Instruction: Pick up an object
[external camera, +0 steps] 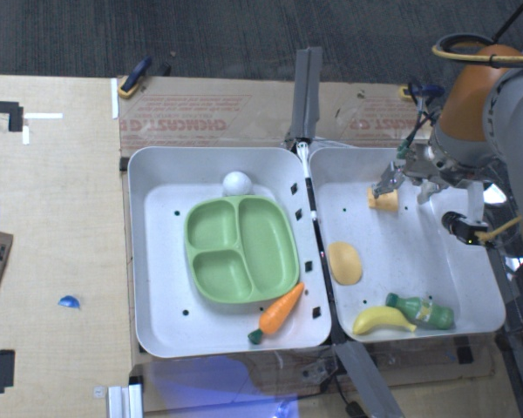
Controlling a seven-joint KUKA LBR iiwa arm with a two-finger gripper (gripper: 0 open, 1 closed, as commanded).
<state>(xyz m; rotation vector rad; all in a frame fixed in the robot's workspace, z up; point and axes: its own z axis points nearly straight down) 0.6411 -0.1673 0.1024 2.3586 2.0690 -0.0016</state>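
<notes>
Right bin (471, 259) middle open — banana (383, 321); bottle (423, 312) crowd front.

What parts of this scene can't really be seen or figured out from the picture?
- Pincer: too small to tell whether it grips the yellow chunk.
- Arm: cut off by the right edge.
- Green bottle: label too small to read.
- White ball: lower edge hidden by the green plate.

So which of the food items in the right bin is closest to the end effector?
The small yellow block, right at the end effector near the bin's far side. The potato, banana and green bottle lie nearer the front.
</notes>
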